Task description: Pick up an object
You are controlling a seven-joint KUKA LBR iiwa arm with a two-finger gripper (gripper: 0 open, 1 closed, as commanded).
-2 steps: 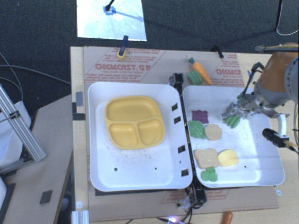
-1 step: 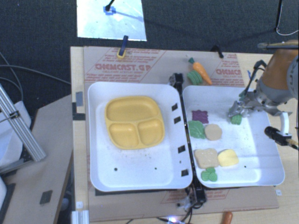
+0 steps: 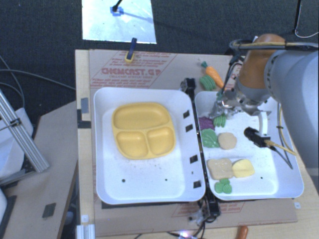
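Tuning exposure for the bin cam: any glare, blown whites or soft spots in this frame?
Camera view: the shiny sheet at the top glares pale blue-white; the two white bins run bright but keep their edges, with soft shadow along the walls; the yellow tray is evenly lit and sharp; the arm at right looks soft, and the hand beneath it is shaded.

- You have the counter (image 3: 60, 133) topped by a brown board printed with red lettering (image 3: 130, 71).
- On that board you see two shallow white bins side by side: the left bin (image 3: 102, 148) and the right bin (image 3: 286, 183).
- A toy carrot (image 3: 213, 73) lies on the board just behind the right bin.
- A blue-and-yellow clip (image 3: 131, 51) sits at the board's far edge.
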